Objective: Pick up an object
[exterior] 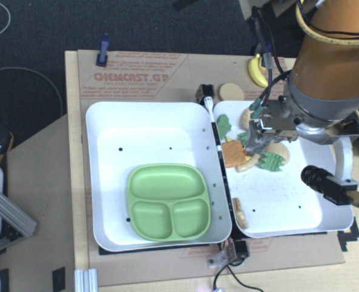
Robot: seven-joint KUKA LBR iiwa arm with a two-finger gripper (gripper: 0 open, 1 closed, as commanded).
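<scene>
My gripper reaches down into the right bin, over a cluster of small toy foods near the bin's far left part. Under and around it lie an orange-brown piece, a green leafy piece, a pale tan piece and another green piece. The fingertips sit among these items, between the orange-brown piece and the green leafy one. A small tan item lies alone by the bin's left wall, near the front.
The left bin holds a green divided plate at its front right. A black cylinder juts over the right bin's right side. A yellow item and a tan disc lie behind the bins.
</scene>
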